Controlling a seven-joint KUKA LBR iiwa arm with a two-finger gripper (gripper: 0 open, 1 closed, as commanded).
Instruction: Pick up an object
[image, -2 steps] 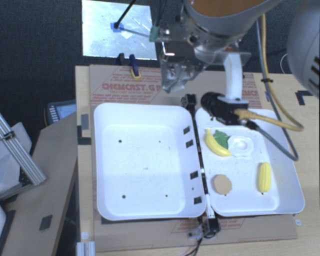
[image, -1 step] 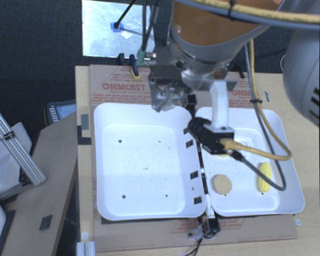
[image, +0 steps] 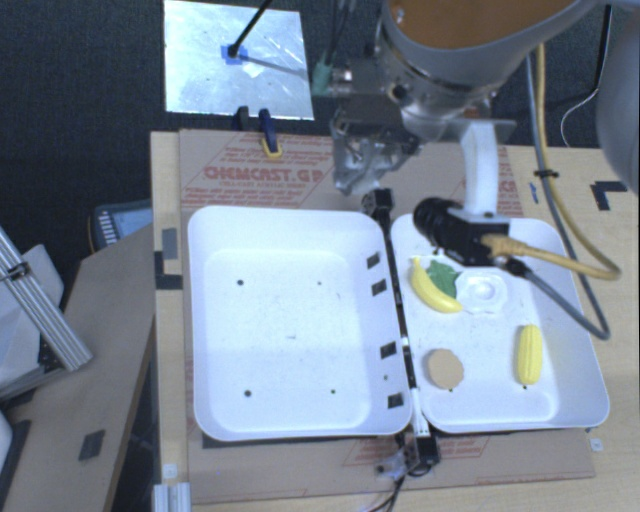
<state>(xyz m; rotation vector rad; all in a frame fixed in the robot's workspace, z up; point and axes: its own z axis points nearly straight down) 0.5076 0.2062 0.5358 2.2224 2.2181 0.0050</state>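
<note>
Yellow banana (image: 434, 288) and corn (image: 529, 354) — right bin (image: 575, 400).

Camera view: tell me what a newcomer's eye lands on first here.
The big grey arm with its orange band looms over the top, its gripper hanging above the far edge of the bins. Below it, the right bin holds bright yellow: a banana and a corn cob, with a tan disc between them.
</note>
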